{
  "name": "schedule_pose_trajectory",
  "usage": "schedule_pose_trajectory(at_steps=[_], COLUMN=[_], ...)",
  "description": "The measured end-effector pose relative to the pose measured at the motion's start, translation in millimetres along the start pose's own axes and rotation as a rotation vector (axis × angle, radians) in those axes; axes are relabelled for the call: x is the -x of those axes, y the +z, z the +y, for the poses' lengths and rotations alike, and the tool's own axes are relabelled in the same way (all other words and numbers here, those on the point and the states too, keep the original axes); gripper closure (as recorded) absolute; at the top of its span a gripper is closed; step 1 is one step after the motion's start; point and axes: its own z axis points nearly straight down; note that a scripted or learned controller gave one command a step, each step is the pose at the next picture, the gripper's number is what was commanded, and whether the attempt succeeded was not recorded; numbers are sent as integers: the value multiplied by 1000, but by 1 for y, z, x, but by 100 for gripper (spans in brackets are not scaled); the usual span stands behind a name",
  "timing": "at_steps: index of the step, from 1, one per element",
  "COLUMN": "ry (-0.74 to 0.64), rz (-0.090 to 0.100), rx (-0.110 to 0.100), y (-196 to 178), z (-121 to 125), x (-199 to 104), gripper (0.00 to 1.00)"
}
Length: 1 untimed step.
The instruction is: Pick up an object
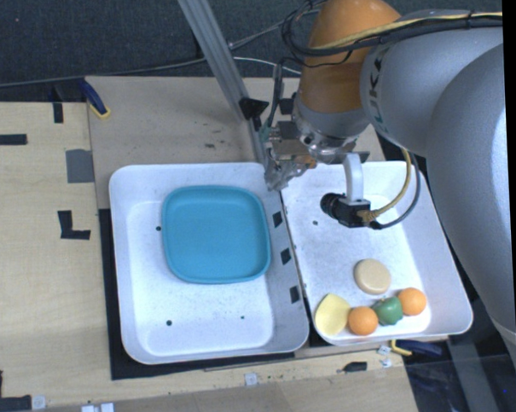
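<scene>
My gripper (281, 169) hangs over the far end of the ridge between the two bins, under the orange band of the arm. A square blue plate (215, 233) lies in the left bin (144, 334). In the near corner of the right bin (442, 321) sit a beige round disc (372, 276), a yellow piece (332, 314), an orange ball (362, 321), a green item (387, 310) and a second orange ball (412, 302). The gripper is well away from these, at the far end of the bin.
A black part on a cable (343, 210) hangs from the wrist above the right bin's middle. A grey slanted pole (222, 57) rises behind the bins. The arm's big grey body (459, 107) covers the right side.
</scene>
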Motion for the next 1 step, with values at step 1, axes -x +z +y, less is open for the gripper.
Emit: schedule_pose_trajectory(at_steps=[1], ry=[0], rz=[-1], rx=[-2], y=[17], z=[-6], x=[-50], gripper=[100])
